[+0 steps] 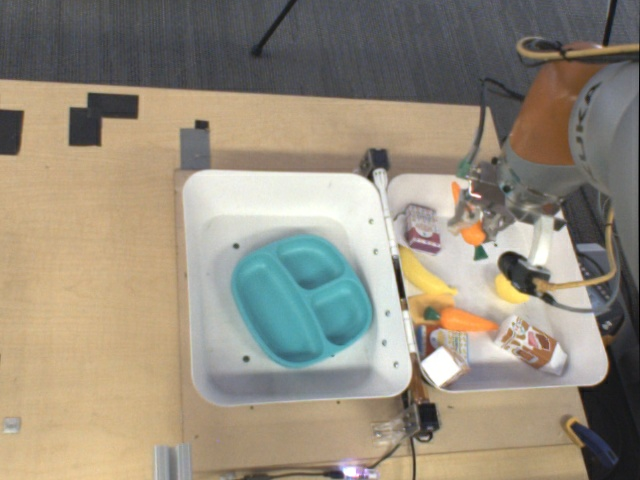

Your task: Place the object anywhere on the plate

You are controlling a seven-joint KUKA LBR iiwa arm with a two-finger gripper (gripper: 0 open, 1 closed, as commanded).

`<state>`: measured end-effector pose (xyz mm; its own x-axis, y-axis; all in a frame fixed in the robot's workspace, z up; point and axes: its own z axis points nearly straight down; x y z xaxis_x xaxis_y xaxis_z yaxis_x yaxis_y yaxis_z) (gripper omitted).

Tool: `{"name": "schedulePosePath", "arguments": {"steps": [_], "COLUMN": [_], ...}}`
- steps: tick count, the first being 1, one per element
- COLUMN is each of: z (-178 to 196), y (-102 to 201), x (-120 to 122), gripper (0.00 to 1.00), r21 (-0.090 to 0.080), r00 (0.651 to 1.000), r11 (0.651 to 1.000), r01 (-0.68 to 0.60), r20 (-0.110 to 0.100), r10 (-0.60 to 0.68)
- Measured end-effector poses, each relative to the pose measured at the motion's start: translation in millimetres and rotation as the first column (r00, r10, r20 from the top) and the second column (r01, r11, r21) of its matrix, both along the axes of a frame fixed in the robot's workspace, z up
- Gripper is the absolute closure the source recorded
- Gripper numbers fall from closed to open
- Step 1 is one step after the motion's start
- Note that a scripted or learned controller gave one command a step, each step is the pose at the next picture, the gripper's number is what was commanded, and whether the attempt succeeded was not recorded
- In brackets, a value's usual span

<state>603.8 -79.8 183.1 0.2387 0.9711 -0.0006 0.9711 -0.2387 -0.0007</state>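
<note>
Arm enters from the right, wrist over the right bin (590, 363). Pincer (477, 223) sits at that bin's upper middle, angled down. A small orange piece (471, 234) shows at its tip, seemingly between the fingers, so my reading is clenched on that piece, lifted or just off the floor; the blur there leaves some doubt.

Plate (300, 300): teal, three compartments, bare, lying in the left bin (215, 368).

Key relation: the plate lies left of the pincer and somewhat toward the view's bottom, across the wall where the two bins meet. The move must clear that wall before lowering.

Left in the right bin: banana (425, 278), carrot (465, 319), a purple packet (423, 228), a brown carton (528, 344), a yellow piece (510, 290) by the arm's black fitting.

The piece's long axis is too small to tell.
</note>
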Motion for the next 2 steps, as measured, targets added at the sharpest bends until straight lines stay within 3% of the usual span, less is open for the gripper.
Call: {"name": "schedulePosePath", "arguments": {"steps": [1, 2], "z": [0, -4], "y": [116, 227], "x": [-73, -72], "gripper": [1.0, 1.0], "r21": [0.002, 0.001], "r00": [0.995, 0.962], "r11": [0.995, 0.962], "r01": [-0.098, -0.274], "r20": [-0.002, 0.0], "r10": [0.098, 0.274]}}
